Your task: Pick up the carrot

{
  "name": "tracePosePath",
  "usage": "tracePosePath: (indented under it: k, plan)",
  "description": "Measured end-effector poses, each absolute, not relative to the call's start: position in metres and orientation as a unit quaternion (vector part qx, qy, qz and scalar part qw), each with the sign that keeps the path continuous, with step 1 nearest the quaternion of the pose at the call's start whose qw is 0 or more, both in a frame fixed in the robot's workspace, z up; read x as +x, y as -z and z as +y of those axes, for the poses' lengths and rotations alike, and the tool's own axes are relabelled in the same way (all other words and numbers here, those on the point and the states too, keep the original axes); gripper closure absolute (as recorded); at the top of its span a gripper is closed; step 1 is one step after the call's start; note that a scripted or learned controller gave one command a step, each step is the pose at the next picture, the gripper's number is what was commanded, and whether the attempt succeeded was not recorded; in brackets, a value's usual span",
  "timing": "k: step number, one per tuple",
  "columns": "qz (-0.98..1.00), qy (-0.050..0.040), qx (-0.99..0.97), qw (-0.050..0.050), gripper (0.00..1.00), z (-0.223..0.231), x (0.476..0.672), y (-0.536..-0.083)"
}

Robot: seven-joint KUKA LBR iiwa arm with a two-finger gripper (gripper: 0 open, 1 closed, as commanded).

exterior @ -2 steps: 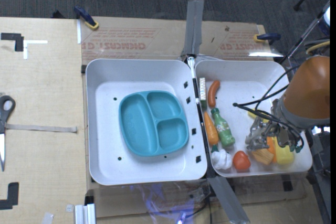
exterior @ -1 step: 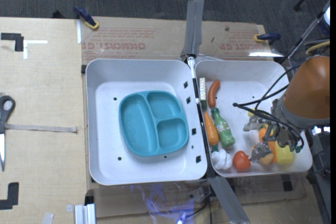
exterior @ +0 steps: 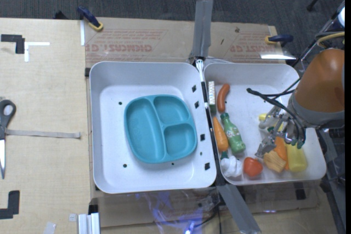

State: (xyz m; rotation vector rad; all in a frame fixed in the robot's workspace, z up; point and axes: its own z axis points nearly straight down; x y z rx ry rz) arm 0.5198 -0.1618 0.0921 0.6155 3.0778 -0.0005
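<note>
While the grey arm with its orange band (exterior: 323,82) reached in from three o'clock, the end effector (exterior: 272,141) hung low over the right bin (exterior: 258,71); whether it was released or clenched could not be told, and nothing could be made out in its grip. The carrot (exterior: 220,135) lay well apart from it, toward nine o'clock, against that bin's left wall, its length running roughly from twelve to six o'clock. Just beside the carrot at three o'clock lay a green bottle (exterior: 233,133), and at twelve o'clock of both rested a red sausage (exterior: 222,97). At six o'clock of the carrot sat a white garlic bulb (exterior: 232,166), with a red tomato (exterior: 253,166) next to it. Near the end effector, toward five o'clock, clustered an orange piece (exterior: 274,161) and a yellow piece (exterior: 296,159). The left bin (exterior: 104,134) held a teal divided plate (exterior: 161,129) with three compartments. On the wooden surface (exterior: 38,118) at nine o'clock lay scissors (exterior: 4,129).
</note>
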Motion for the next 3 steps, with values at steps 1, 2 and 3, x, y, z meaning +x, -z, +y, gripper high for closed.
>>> tracePosePath:
  k: [1, 2, 3]
  plan:
    - [0.981, 0.0006, 0.195, 0.004, 1.0, -0.162, 0.522, -0.102]
    - [0.997, -0.0003, 0.077, 0.005, 1.0, -0.109, 0.481, -0.093]
    - [0.997, 0.0001, 0.076, 0.008, 1.0, -0.109, 0.484, -0.103]
